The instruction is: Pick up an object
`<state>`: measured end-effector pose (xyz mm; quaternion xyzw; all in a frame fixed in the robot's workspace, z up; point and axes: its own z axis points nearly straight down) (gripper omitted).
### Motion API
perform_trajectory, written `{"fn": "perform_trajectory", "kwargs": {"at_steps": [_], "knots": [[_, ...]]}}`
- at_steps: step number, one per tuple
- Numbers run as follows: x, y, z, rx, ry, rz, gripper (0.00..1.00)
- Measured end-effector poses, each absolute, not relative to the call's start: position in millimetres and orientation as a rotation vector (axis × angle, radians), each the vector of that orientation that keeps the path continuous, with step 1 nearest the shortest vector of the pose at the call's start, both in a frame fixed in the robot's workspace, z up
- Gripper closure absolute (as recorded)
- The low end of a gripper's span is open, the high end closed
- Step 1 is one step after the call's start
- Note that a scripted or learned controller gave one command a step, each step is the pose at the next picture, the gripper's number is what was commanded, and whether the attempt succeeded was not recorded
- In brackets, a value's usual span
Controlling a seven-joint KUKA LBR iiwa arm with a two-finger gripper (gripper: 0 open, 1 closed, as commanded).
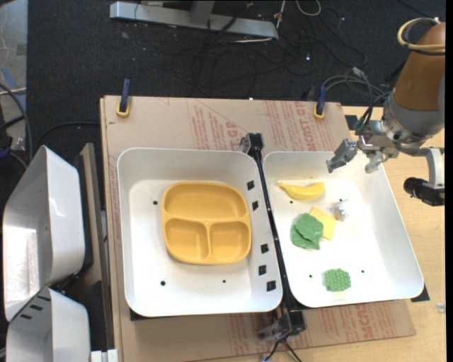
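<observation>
Over the right bin's (pixel 396 212) far edge the gripper (pixel 357 157) is held spread and unladen; the toy banana (pixel 301 189) lies nearest, below-left, its long axis crosswise.

Robotics lab: clamped cardboard bench (pixel 212 120), loose cables (pixel 212 53), white bins (pixel 134 212).

Dark speckled carpet floor (pixel 64 63) behind the bench, black cables (pixel 233 53) strewn across it. Flat grey metal bar (pixel 191 20) lies near the top edge. Brown cardboard sheet with red print (pixel 212 124) covers the light wooden benchtop (pixel 432 233), held at the back by two blue-and-yellow clamps (pixel 124 99). Spare white plastic tubs (pixel 39 226) stacked at left. Lighting even, soft shadows.
</observation>
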<state>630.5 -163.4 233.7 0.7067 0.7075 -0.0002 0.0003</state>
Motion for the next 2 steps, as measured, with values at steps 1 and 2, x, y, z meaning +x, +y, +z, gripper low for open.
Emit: {"fn": "perform_trajectory", "kwargs": {"at_steps": [1, 2], "knots": [[637.3, -169.1, 176.0, 2.223, 2.222, -0.004, 0.00], [635.5, -161.7, 131.1, 2.219, 2.224, -0.001, 0.00]]}}
